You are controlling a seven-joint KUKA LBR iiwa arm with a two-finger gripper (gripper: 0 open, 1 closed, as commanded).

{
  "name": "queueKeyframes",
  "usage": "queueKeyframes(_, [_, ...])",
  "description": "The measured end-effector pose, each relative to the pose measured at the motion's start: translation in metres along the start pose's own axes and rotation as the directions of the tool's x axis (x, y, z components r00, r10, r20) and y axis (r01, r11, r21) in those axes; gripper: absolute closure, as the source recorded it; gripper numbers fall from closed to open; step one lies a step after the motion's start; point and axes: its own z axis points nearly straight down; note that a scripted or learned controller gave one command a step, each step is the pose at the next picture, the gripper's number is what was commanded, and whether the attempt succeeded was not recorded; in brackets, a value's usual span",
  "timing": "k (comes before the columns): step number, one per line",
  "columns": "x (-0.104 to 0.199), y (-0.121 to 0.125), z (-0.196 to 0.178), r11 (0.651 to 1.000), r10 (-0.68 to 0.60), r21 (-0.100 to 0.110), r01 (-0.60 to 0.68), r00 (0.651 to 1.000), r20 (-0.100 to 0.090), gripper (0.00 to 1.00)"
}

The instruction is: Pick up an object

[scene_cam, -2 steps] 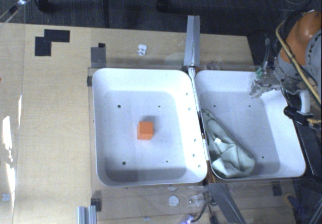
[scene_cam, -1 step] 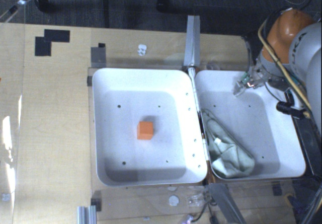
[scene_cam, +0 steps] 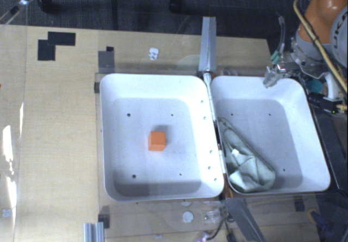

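Gripper [scene_cam: 270,76] sits up at the right bin's [scene_cam: 304,126] far rim, can't tell its state from here. Cloth [scene_cam: 244,165] is bunched in that bin's near-left corner, so down-left of it. Orange cube [scene_cam: 157,141] is way off in the left bin [scene_cam: 117,126].

Open floor around orange block [scene_cam: 157,141].

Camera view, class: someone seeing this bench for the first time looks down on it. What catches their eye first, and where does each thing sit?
The small orange block stands out most, alone near the middle of the left bin. Next comes the crumpled grey-green cloth, bunched against the near left corner of the right bin. The gripper hangs at that bin's far edge, apart from both.
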Motion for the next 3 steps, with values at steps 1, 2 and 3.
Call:
queueKeyframes(1, [-0.011, -0.002, -0.004, 0.965, 0.261, 0.002, -0.261, 0.965, 0.000, 1.00])
queueKeyframes(2, [-0.023, -0.033, 0.006, 0.880, 0.474, 0.006, -0.474, 0.880, 0.001, 1.00])
queueKeyframes(3, [-0.016, -0.059, 0.048, 0.838, 0.545, 0.007, -0.545, 0.838, 0.002, 1.00])
